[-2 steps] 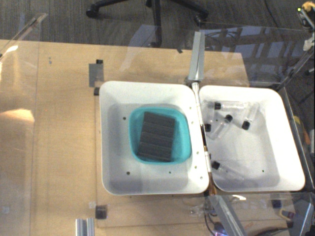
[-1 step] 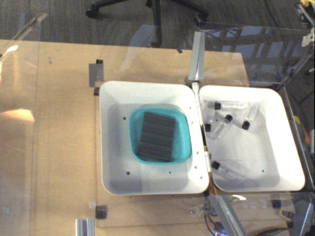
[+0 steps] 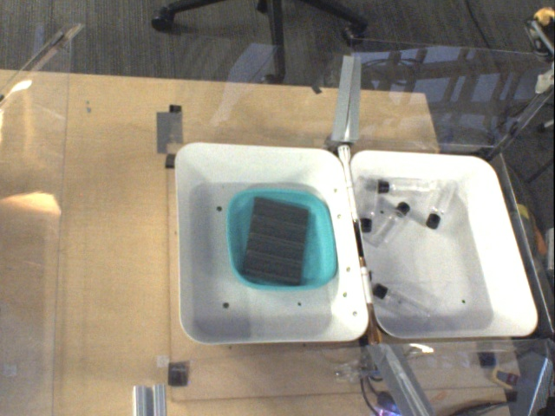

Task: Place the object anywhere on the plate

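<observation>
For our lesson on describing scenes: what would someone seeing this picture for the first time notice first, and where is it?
The eye goes first to the teal plate in the middle of the left bin, with a dark ridged block lying flat on it. Next come the clear tubes with black caps, scattered in the upper left part of the right bin.

Matt ribbed dark block (image 3: 276,241) on glossy teal plate (image 3: 325,232) (plastic-looking).

A lab: pale wooden surface (image 3: 95,258) with clear acrylic guards (image 3: 451,94), black office-chair base (image 3: 269,7) on grey carpet (image 3: 87,16).
</observation>
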You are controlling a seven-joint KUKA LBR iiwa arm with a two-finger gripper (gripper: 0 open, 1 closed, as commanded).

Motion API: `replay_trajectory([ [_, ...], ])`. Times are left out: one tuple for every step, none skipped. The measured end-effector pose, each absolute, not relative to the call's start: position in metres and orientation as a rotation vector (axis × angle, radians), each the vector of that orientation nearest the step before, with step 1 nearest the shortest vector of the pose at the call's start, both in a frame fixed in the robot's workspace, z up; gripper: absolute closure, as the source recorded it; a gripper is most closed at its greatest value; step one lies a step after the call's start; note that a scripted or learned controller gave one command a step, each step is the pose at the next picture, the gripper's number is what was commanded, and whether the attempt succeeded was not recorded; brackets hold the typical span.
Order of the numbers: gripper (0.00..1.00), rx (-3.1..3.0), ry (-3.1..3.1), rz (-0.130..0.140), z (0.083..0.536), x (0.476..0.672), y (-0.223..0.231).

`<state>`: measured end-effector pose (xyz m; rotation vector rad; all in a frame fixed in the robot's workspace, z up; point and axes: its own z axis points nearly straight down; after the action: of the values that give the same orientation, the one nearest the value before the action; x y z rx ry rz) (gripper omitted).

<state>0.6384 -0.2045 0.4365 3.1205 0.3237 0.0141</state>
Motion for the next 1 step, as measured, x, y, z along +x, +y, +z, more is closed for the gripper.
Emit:
replay_trajectory([
  [0.0,3.12,0.321,0.013,0.4363,0.6292,-0.2052],
])
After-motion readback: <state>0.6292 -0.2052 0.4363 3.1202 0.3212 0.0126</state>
